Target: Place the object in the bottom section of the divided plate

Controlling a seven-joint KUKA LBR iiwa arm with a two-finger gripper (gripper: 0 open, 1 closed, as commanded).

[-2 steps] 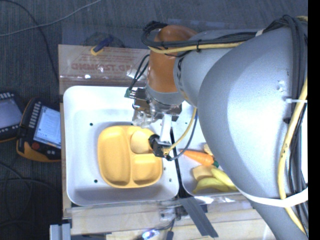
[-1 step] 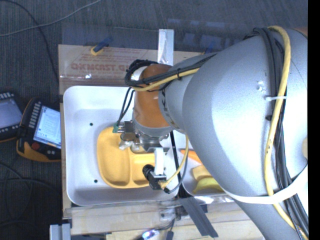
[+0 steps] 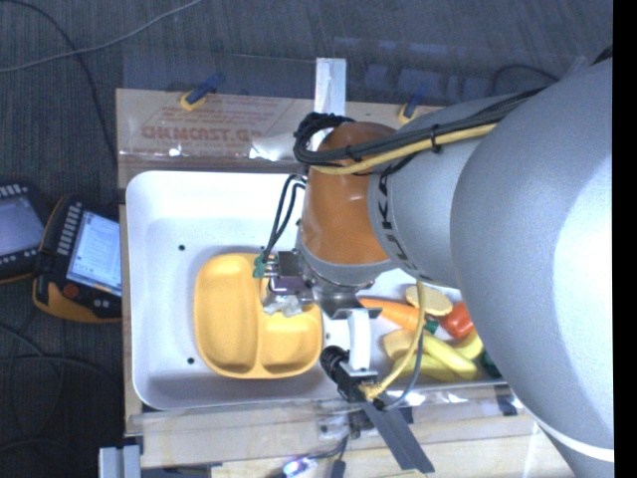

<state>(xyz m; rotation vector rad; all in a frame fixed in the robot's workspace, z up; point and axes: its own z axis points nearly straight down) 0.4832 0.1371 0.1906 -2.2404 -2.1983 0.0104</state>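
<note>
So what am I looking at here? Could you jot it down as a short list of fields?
arm: grey with orange band, reaching over the bins from the right
gripper: above the plate's right edge; fingers not discernible
plate: yellow divided plate in the left bin
right bin contents: toy foods, including a carrot, banana and a red piece
beside bench: handheld pendant on the floor

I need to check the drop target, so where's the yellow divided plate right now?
The yellow divided plate sits in the left white bin, toward its lower right, just left of the arm's orange band.
</note>
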